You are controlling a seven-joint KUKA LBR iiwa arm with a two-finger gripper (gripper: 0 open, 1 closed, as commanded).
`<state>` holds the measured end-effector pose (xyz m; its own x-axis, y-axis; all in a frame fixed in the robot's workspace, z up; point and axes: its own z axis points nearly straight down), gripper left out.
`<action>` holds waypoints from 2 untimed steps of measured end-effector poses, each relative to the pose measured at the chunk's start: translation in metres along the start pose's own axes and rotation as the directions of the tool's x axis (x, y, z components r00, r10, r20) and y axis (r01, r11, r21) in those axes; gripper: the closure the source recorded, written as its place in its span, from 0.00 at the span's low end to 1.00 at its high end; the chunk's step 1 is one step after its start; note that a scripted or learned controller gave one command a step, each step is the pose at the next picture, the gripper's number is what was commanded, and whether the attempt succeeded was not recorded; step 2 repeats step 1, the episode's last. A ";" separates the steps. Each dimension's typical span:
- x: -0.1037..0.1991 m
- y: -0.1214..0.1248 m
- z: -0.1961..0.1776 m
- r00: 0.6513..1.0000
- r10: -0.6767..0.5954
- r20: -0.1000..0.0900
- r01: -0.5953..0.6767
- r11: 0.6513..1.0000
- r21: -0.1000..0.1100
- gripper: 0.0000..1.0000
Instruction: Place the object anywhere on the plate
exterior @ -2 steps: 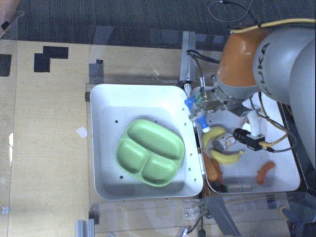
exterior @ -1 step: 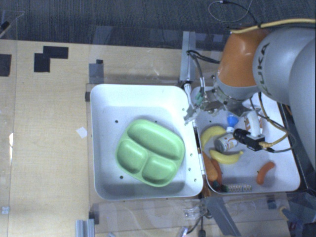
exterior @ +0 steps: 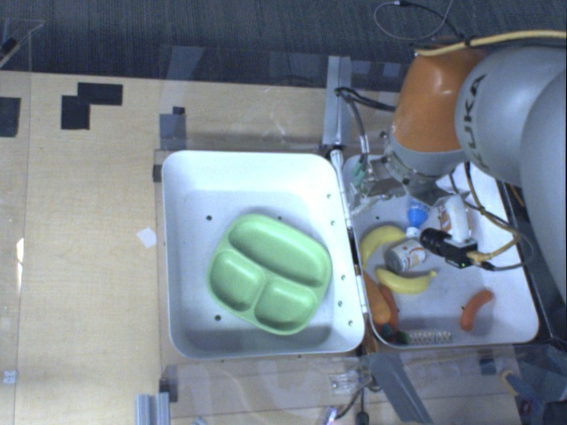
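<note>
In the left bin (exterior: 177, 237) — one green three-part plate (exterior: 270, 273), long axis running from 10 to 4 o'clock. In the right bin (exterior: 518, 321) — a banana (exterior: 400, 277) curving from 12 round to 4 o'clock, a small can (exterior: 407, 255) on it, an orange sausage (exterior: 477, 308) pointing to 2 o'clock. Gripper (exterior: 390, 180) at the bin's 11 o'clock corner; jaw state cannot be told.
</note>
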<state>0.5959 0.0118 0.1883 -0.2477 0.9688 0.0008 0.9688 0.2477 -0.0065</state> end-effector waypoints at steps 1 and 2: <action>0.016 -0.081 0.007 0.992 -0.128 0.000 0.128 0.992 -0.003 1.00; 0.016 -0.081 0.007 0.992 -0.128 0.000 0.128 0.992 -0.003 1.00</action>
